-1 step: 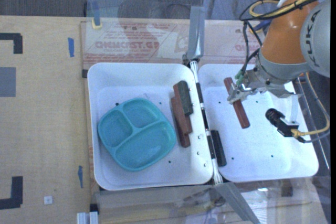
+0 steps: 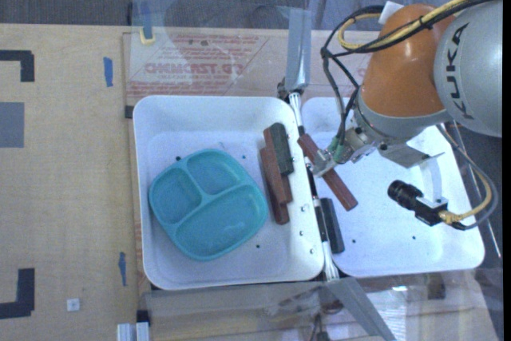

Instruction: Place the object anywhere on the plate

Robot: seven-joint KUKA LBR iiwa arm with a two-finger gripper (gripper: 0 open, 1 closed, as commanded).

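Teal plate (image 2: 209, 204) is seen bare in the left bin (image 2: 160, 120). A brown bar (image 2: 329, 173) is held tilted between the closed fingers of the tool (image 2: 323, 164), above the divider between the bins. Carrying and release onto the plate are judged outstanding.

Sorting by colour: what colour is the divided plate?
Teal, seen in the camera view: the plate in the left bin.

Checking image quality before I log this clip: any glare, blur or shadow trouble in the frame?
Camera view: lighting is even and bright; the teal plate and brown bars read sharply. Faint reflections streak a clear panel above the left bin. The arm's orange band shows a soft highlight. Around the claw, details are small and cluttered.
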